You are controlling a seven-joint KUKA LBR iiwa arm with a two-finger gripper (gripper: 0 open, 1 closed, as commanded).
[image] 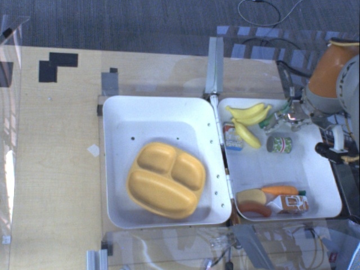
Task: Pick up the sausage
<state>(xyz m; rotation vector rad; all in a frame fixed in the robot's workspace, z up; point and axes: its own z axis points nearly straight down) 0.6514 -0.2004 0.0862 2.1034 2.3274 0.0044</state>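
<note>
Reddish-brown and glossy, the short plastic toy sausage (254, 210) was seen lying at the near edge of the right-hand shallow white bin (323, 176), close to that bin's near-left corner, touching or just beside a pale yellow rounded toy (251, 196) behind it and a small orange-and-white carton (292, 203) to its right; an orange carrot-shaped toy (279, 190) lay just beyond. The grey arm with its orange band (329, 72) was placed at the far right of the same bin, and the two-finger gripper (291, 116) was located near the bin's far wall, beside a bunch of yellow toy bananas (248, 120) and above a small green-labelled can (279, 144), well apart from the sausage. Whether the tool was apart or together could not be told, since it was small and cluttered with cables. The sausage was judged to be light, rigid and smooth, hence liable to roll or slip; a hold across its middle, along the short axis, was judged best, with little clearance left by the bin wall and the neighbours. Its near side was partly hidden by the bin's rim. A yellow three-compartment tray (167, 179) was held in the left bin (118, 151).
</note>
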